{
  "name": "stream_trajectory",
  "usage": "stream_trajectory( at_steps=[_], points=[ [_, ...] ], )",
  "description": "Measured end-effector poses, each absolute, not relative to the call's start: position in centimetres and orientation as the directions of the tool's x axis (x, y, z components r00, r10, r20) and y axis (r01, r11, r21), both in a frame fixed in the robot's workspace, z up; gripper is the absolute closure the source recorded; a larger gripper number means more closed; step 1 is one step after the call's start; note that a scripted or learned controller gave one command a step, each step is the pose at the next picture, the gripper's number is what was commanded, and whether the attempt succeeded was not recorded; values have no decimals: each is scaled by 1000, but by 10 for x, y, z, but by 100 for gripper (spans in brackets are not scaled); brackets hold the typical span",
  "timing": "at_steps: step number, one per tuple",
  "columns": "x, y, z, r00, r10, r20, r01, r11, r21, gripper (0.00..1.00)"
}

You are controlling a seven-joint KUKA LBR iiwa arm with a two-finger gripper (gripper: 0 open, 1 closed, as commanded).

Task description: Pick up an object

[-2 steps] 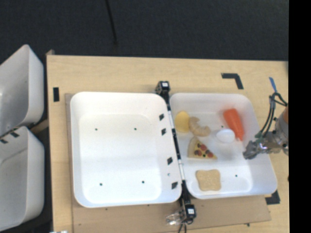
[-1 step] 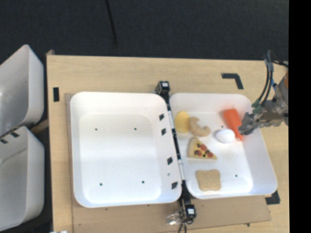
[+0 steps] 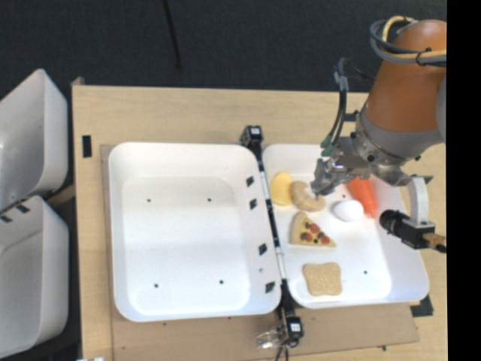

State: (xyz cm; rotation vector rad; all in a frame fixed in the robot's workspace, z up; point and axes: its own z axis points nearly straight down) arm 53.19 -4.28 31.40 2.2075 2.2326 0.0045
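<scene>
Left bin [image 3: 180, 232] on worktop [image 3: 90, 277]. Right bin [image 3: 376, 277]: yellow piece [image 3: 281, 189] at 9 o'clock, pizza slice [image 3: 310, 232] centre, bread slice [image 3: 323, 278] at 6. Gripper [image 3: 325, 180] over beige ring [image 3: 304, 196]; finger spread: cannot tell. White egg [image 3: 347, 210], orange carrot [image 3: 363, 194] at 3.

Right bin [image 3: 376, 284] contents:
- yellow lemon-like piece [image 3: 281, 189], near divider
- tan ring-shaped piece [image 3: 306, 196], touching yellow piece, partly covered by gripper
- pizza slice [image 3: 310, 232], flat, mid-bin
- toast slice [image 3: 323, 278], flat, front
- white egg [image 3: 347, 210]
- orange carrot [image 3: 363, 194], just beside egg
</scene>
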Motion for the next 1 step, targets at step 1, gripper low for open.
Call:
stream_trajectory(
  at_steps=[1],
  points=[
    [488, -19, 290, -4, 1000, 0, 1000, 4, -3, 100]
  ],
)
